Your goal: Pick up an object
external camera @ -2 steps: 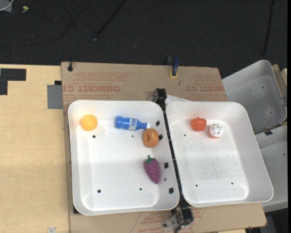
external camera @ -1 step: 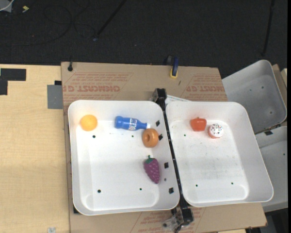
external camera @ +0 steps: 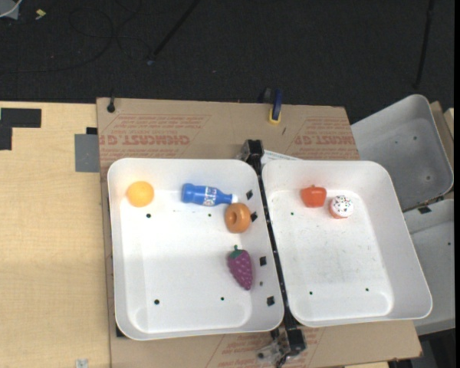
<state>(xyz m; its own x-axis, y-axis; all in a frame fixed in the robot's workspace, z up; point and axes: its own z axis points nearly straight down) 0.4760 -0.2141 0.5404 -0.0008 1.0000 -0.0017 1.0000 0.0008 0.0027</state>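
The left bin (external camera: 130,282) holds an orange ball (external camera: 140,194) at its far left corner, a blue bottle (external camera: 205,195) lying on its side, a brown doughnut (external camera: 238,218) by the right wall, and a purple bunch of grapes (external camera: 241,267) below it. In the right bin (external camera: 368,282) a red-orange tomato-like fruit (external camera: 313,196) lies near the far wall, with a white spotted cupcake-like toy (external camera: 341,206) just to its right.
Both bins rest on a cardboard sheet (external camera: 184,133) over a wooden bench (external camera: 38,236). A blue and yellow clamp (external camera: 274,107) grips the cardboard's far edge. A grey-white panel (external camera: 414,140) stands at the right. Black clips (external camera: 253,153) join the bins.
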